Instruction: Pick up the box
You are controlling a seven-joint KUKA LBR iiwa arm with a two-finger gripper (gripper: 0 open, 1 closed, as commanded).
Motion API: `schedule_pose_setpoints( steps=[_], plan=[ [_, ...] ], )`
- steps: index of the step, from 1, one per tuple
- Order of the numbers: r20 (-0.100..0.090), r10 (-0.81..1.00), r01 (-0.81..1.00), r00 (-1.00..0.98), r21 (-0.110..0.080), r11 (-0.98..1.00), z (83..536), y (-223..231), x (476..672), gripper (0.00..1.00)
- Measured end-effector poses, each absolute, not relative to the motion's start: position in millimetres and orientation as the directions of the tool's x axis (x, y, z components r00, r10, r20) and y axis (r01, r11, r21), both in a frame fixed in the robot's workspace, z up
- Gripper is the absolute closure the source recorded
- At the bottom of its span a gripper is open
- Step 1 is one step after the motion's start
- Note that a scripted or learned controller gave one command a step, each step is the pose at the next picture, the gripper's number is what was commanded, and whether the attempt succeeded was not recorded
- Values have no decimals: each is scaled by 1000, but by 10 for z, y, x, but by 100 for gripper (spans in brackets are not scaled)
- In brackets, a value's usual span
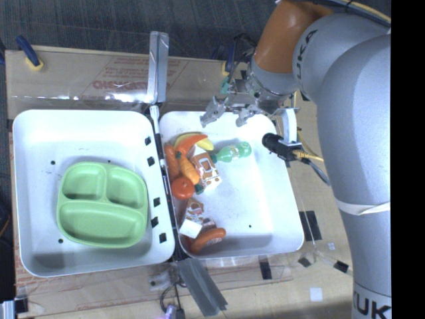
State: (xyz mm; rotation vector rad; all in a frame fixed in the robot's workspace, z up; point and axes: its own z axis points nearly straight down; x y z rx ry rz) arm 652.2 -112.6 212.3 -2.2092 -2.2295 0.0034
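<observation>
We log one box [207,168]: small, white with orange-brown print, tilted among toy food in the right bin [279,205]. Gripper [228,115] hovers at the bin's far rim, fingers apart, holding nothing. The desk [80,78] is cardboard-brown.

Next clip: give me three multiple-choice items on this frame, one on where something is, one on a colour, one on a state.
1. Where is the box?
A. right bin
B. left bin
C. on the bench

2. What colour is the tray?
A. red
B. green
C. blue

3. How is the tool?
A. shut on the box
B. open, holding nothing
C. shut on the tray

Key: 1 A, it lies among toy food in the right bin. 2 B, the tray in the left bin is pale green. 3 B, its fingers are spread over the right bin's far rim with nothing between them.
</observation>
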Motion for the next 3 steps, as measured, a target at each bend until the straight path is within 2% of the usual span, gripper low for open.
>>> schedule_pose_setpoints(
  steps=[1, 2, 3],
  plan=[
    [1, 1000, 1000, -9, -4, 9, 2123, -1126, 6522, 0],
    [-1, 966, 966, 259, -6, -259, 1841, -1694, 5854, 0],
    [3, 938, 937, 347, 21, -347, 1127, -1378, 5760, 0]
  ],
)
